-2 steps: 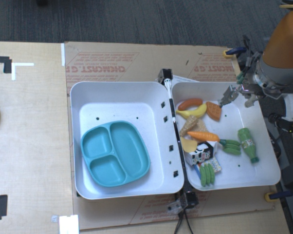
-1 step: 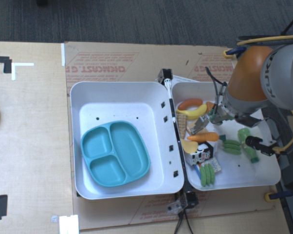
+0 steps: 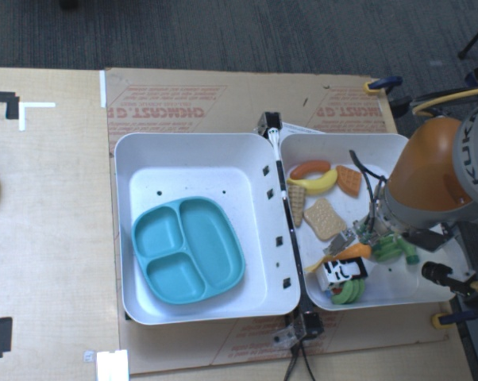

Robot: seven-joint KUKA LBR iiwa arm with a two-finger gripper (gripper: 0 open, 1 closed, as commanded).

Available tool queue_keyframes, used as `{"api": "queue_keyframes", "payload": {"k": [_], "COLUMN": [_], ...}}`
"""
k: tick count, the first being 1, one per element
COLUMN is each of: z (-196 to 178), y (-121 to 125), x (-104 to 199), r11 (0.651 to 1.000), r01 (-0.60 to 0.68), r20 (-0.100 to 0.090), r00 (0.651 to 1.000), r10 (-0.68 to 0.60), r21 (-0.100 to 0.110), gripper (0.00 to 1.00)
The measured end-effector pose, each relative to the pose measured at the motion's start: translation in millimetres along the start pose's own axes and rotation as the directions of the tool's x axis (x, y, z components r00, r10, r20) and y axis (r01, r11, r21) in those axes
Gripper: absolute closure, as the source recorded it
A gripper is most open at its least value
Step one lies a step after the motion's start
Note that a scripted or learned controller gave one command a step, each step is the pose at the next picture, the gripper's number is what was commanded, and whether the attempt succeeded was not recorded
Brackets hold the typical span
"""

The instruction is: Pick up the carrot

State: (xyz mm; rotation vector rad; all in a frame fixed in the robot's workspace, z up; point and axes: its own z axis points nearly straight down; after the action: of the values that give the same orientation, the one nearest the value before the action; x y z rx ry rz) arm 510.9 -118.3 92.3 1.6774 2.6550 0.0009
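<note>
In the left bin (image 3: 193, 308), near the table's left side, lies a blue divided plate (image 3: 189, 250). In the right bin (image 3: 398, 292), the carrot (image 3: 348, 253) lies toward the front edge among a banana (image 3: 318, 182), a cracker (image 3: 325, 218) and green pieces (image 3: 394, 248). The end effector (image 3: 364, 232) hangs just beside the carrot under the arm (image 3: 433, 169); I cannot tell its state.
</note>
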Motion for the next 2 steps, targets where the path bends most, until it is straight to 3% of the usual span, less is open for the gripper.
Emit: {"api": "queue_keyframes", "payload": {"k": [1, 2], "z": [-9, -99], "y": [2, 7], "x": [-2, 83], "r11": [1.000, 1.000], "r01": [-0.008, 0.001], "r20": [0.003, 0.001], "r00": [1.000, 1.000], "r10": [0.008, -0.001], "r21": [-0.004, 0.000], "gripper": [1.00, 1.00]}}
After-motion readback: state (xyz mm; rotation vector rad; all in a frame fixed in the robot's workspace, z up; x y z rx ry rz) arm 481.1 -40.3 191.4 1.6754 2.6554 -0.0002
